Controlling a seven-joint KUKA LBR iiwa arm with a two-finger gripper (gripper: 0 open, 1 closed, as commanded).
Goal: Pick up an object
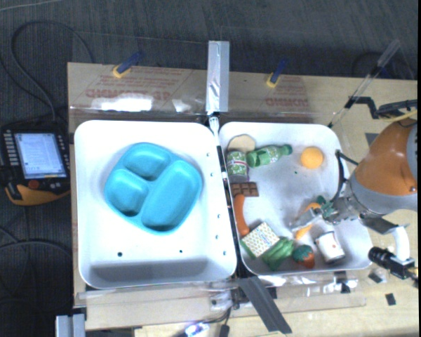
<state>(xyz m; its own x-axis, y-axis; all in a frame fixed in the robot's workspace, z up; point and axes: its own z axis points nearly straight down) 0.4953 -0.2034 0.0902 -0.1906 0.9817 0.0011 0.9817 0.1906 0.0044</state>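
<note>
Though its grip cannot be told, claw [321, 213] near white cup [330, 245], perhaps red-labelled, wording unreadable.

Bright even overhead light, glare on white bins [154, 272], slightly soft focus

Print shows in several places, none of it clear enough to read

Red lettering runs across the clear plastic sheet [137, 90] taped to the bench [386, 93] behind the bins, too faint and glared to make out; the lit screen of the handheld pendant [34, 156] at the left carries lines of text, too small to tell; the green bottle [266, 155], the small can [236, 163] and the patterned box [259, 239] in the right bin [281, 128] bear labels whose words blur.
</note>
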